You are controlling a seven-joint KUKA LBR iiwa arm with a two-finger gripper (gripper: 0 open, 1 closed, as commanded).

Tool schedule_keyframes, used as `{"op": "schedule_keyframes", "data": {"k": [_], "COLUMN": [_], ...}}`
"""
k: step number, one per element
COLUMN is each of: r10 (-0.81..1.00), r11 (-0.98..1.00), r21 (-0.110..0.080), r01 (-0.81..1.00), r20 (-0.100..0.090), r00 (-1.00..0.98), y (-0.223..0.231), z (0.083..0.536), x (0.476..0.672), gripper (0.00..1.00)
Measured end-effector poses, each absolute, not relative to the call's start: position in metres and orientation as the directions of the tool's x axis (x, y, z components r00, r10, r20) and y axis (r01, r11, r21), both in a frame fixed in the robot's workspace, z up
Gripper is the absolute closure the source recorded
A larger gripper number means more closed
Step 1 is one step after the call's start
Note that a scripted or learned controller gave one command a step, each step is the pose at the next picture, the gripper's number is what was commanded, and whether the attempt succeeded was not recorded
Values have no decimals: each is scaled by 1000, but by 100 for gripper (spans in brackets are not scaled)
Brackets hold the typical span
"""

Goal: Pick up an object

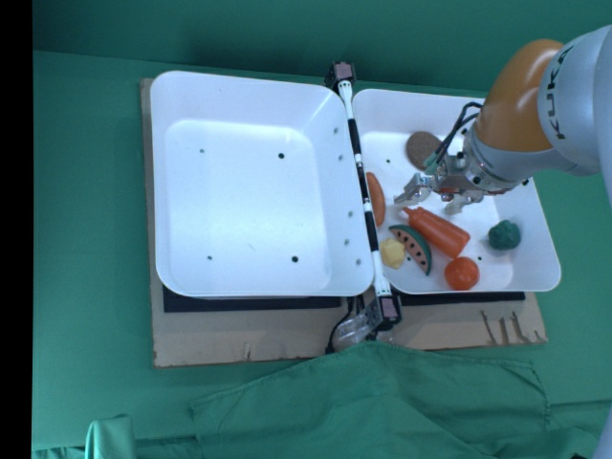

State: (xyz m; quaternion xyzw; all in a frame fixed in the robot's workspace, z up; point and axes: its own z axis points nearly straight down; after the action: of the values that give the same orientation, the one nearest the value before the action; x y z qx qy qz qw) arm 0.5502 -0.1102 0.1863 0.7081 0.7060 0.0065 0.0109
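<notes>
The orange plastic toy bottle with a red cap (437,230) is seen lying flat in the right white bin (535,275), just below the gripper (430,192). The gripper is held low over this bin, and its two grey fingers (413,190) are spread apart with nothing caught between them. A round brown cookie (422,146) is found just above the gripper. A red-orange sausage (376,199) is laid to its left, near the bin wall. A watermelon slice (413,247) and a small yellow lump (392,252) are placed beside the bottle's lower end. A round orange-red tomato (461,273) and a dark green bumpy piece (504,234) are set farther right. The left white bin (172,103) is placed beside it on the green bench (86,208).
</notes>
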Motion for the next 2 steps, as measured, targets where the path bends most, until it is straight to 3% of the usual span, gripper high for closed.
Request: {"op": "schedule_keyframes", "data": {"k": [1,2], "r10": [1000,1000], "r11": [-1,-3], "r21": [15,21], "r01": [1000,1000], "r20": [-3,-5], "r00": [1,3], "y": [-119,-123], "z": [185,186], "x": [569,548], "gripper": [0,0]}}
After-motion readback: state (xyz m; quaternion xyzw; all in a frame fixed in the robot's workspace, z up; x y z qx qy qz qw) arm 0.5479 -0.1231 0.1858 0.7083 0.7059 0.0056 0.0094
